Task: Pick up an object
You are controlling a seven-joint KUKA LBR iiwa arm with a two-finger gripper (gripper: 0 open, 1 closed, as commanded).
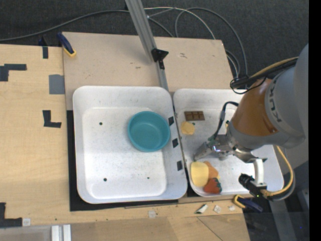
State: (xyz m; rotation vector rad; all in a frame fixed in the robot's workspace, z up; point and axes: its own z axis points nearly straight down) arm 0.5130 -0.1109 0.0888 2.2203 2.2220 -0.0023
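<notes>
While the arm (261, 114) leans over the right bin (228, 97), its end effector (203, 153) hangs just above a yellow block (199, 173) and red strawberry (213, 186); whether it grips anything, I cannot tell. A teal bowl (148, 130) sits in the left bin (90, 134)

Two white bins (85, 134) (273, 177). One teal bowl (148, 130). One brown block (194, 116). Two yellow pieces (188, 128) (199, 173). One red-orange piece (213, 185).
</notes>
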